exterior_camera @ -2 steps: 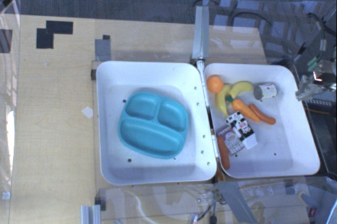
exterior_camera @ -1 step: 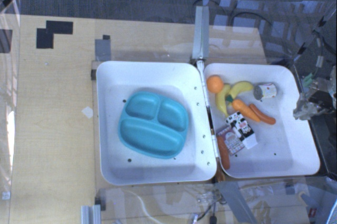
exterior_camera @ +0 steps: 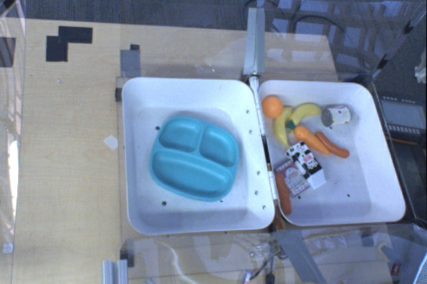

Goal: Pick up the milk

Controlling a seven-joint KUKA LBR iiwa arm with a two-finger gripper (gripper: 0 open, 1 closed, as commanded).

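Looking down from my station, I judge the task not yet begun — the small white milk carton with black cow patches lies on its side in the right-hand shallow white bin, near that bin's left wall, untouched by anything. I cannot tell the state of the gripper, so all of the work is left: reach, close on the carton, lift.

Counting the right bin: one milk carton, one round orange fruit, one yellow banana, two orange carrots lying just above the carton, one small grey-and-white can, one flat reddish packet touching the carton's lower edge, and one reddish sausage-like piece along the wall. The left-hand white bin holds one thing — a turquoise three-compartment plastic plate.
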